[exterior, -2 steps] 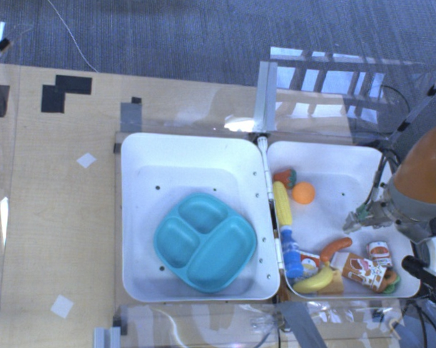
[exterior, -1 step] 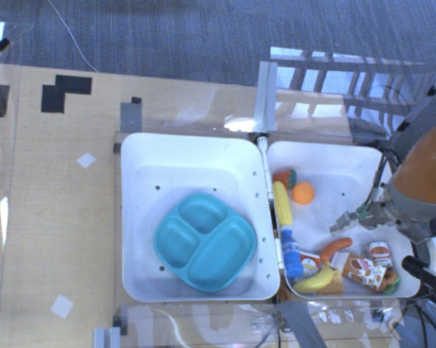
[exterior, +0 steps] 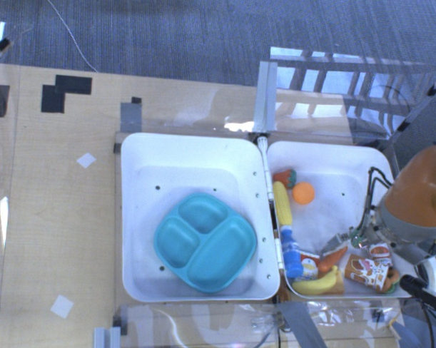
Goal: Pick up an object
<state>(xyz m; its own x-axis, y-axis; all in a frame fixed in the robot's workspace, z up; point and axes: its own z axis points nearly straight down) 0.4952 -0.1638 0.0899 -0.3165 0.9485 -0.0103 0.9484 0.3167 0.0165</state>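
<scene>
The gripper [exterior: 338,243] hangs low in the right bin [exterior: 332,166], fingers spread, tips beside a carrot [exterior: 332,256], nothing held.

Arm [exterior: 417,194] reaching from right, end effector [exterior: 342,242] lowered.

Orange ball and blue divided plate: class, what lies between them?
In the camera view, between the round orange ball and the blue three-compartment plastic plate lie a yellow corn cob and the two white bins' adjoining rims.
</scene>
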